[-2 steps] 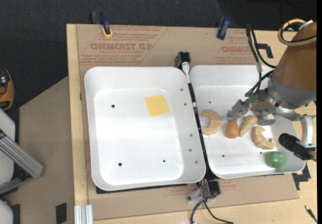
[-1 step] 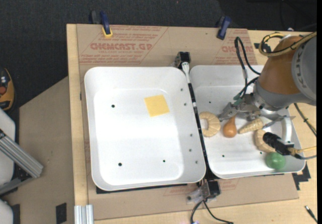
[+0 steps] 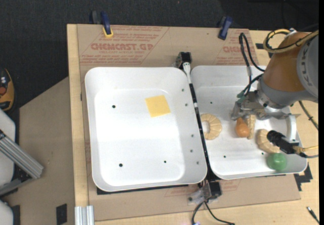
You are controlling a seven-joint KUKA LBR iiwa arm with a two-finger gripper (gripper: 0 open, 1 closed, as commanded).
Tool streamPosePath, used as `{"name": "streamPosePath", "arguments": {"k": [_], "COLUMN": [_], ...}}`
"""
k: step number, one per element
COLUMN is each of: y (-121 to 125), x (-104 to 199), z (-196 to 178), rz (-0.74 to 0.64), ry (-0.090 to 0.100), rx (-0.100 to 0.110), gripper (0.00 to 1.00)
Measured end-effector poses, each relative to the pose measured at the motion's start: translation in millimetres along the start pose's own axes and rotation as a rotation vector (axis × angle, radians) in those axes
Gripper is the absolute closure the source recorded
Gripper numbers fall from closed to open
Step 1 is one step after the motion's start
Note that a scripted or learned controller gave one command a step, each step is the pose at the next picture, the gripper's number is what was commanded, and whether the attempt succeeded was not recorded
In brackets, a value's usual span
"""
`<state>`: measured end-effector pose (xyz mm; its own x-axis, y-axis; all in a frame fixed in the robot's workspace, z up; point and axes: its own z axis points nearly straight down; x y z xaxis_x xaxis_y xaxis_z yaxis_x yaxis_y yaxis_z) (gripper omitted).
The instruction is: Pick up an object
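My bench (image 3: 126,42) was a flat brown board with red letters printed along its far side. Two blue clamps sat on its far edge, one clamp (image 3: 105,23) near the left corner and the other clamp (image 3: 225,27) more to the right. Two shallow white bins lay right on the board, side by side and touching in the middle. The left bin (image 3: 101,133) was the bigger one. The right bin (image 3: 223,82) sat under my arm. A small black clip (image 3: 184,59) sat where the two bins met at the far side.
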<state>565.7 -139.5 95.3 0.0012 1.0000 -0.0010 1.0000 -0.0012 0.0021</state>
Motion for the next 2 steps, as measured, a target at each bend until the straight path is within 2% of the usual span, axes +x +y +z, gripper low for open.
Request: {"name": "streamPosePath", "arguments": {"k": [1,2], "y": [-73.6,-84.4], "x": [-34.2,-16.1], "z": [11.3,-101.9], "rz": [0.004,-0.003], "ry": [0.004,-0.002], "rx": [0.010,-0.009], "gripper": [1.00,1.00]}}
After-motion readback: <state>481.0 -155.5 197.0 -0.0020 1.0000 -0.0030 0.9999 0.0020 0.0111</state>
